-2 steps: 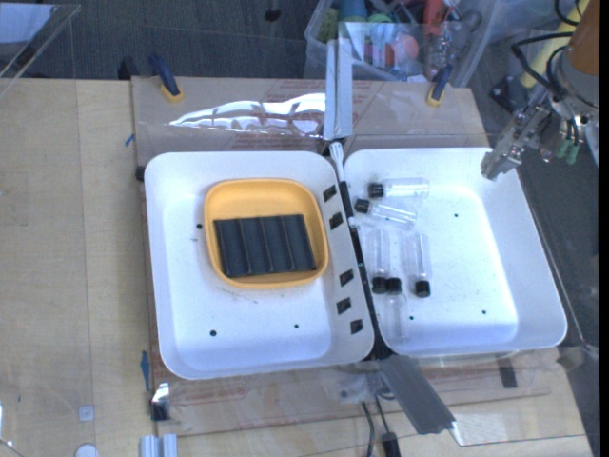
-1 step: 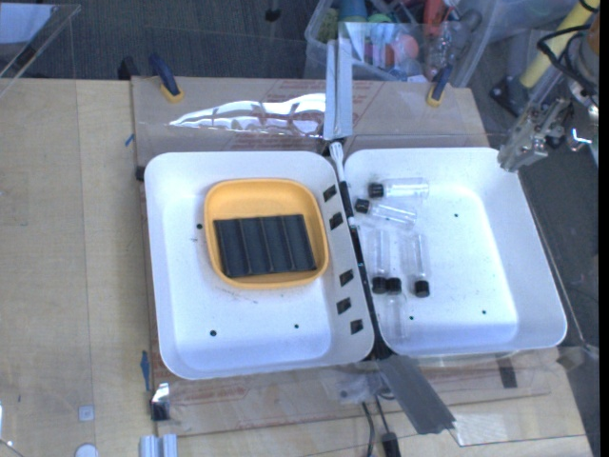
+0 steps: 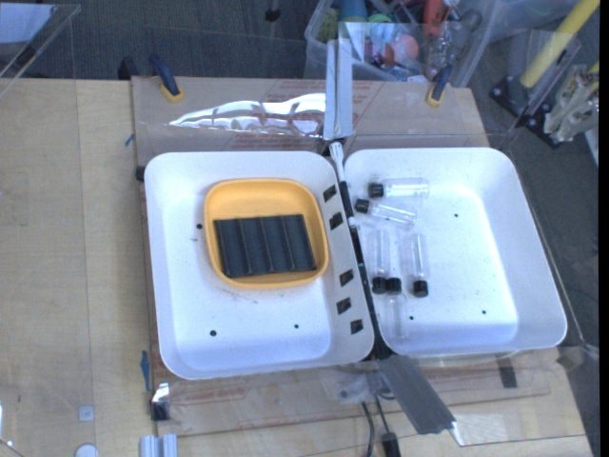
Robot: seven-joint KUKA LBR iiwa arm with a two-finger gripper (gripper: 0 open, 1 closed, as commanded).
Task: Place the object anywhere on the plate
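A yellow plate with rounded corners sits in the left white bin, toward its middle. A black ridged rectangular block lies flat on the plate and covers most of its floor. In the right white bin, several clear vials with black caps lie near the left wall: one at the top, one just below it, and two lying lengthwise lower down.
A raised divider with black tabs separates the two bins. Behind the bins stand a clear plastic box of colourful clutter and a crumpled clear sheet. A wooden bench surrounds the bins.
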